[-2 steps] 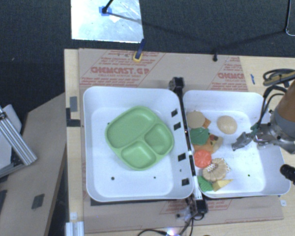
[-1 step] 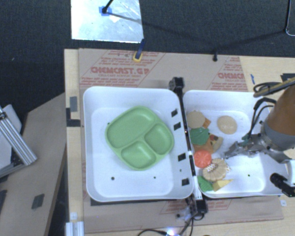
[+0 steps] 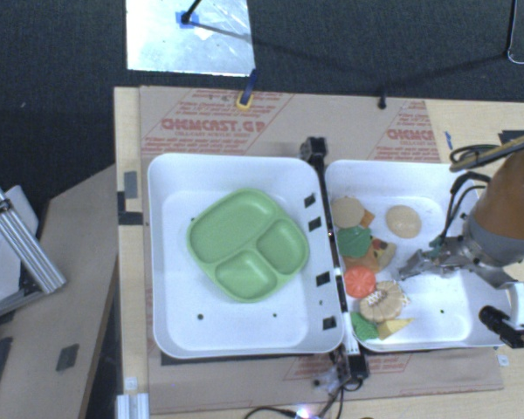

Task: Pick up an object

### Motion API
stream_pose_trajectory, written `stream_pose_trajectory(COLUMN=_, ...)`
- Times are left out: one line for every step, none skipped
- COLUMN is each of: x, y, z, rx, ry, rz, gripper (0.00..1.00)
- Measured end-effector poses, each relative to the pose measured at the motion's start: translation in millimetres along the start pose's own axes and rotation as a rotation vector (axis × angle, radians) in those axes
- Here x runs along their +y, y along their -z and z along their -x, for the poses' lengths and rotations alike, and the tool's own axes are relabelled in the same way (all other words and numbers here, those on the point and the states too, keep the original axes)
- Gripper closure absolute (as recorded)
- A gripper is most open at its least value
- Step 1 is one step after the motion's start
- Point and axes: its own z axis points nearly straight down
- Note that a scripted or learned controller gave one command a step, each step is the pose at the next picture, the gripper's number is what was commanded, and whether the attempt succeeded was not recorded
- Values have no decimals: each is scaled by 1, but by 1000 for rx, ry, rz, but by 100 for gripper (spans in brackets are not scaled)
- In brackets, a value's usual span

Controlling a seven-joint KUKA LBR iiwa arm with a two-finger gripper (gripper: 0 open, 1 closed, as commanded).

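The right bin (image 3: pixel 437 321) holds a cluster of toy food along its left side: a tan round piece (image 3: pixel 348 210), a beige round piece (image 3: pixel 403 221), a green piece (image 3: pixel 354 241), a red-orange round piece (image 3: pixel 360 280), a ridged cream piece (image 3: pixel 384 301) and a yellow wedge (image 3: pixel 395 326). My gripper (image 3: pixel 410 266) hangs over the middle of this bin, pointing left. Its tip is just right of the red-orange piece and the ridged piece. Nothing shows held in it.
A green divided plate (image 3: pixel 247 244) lies in the left bin (image 3: pixel 170 321). A black divider with clips (image 3: pixel 325 243) runs between the bins. The grey and orange arm (image 3: pixel 506 212) covers the right bin's right side. Cables (image 3: pixel 476 155) trail above it.
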Motion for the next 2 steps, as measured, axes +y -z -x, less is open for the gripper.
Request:
stream_pose_trajectory(x=1, y=10, z=0, rx=0, ry=0, rz=2, gripper=100)
stream_pose_trajectory(x=5, y=54, z=8, rx=0, ry=3, rz=-1, gripper=100)
